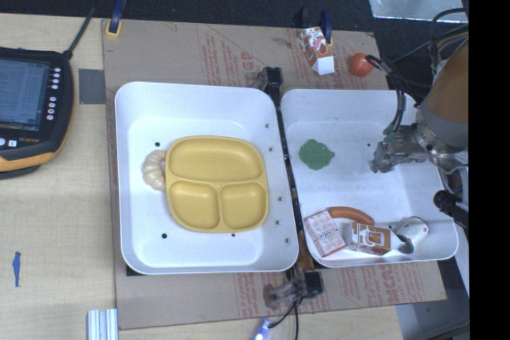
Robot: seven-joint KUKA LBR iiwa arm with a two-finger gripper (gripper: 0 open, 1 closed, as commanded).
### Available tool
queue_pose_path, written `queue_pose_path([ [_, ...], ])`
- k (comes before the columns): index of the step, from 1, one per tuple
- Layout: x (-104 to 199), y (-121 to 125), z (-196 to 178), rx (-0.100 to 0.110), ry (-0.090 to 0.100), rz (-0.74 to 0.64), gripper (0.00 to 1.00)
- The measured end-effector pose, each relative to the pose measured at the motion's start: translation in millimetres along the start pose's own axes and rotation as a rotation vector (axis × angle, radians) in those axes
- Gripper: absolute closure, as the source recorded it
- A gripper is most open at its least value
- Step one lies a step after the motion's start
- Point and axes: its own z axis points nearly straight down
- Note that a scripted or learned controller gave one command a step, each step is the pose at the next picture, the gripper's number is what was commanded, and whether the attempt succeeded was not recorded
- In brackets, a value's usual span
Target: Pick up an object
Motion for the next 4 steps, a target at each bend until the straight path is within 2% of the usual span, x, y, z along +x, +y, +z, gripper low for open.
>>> queue_pose_path([
  [1,55,-33,-58,-0.002,0.001,0.001,1.00],
  [2,94,2,-44,-0.002,-0.001,0.000,1.00],
  [3,135,-7,-42,0.000,-0.001,0.000,1.00],
  [4,191,34,-41,-0.001,-0.001,0.000,1.00],
])
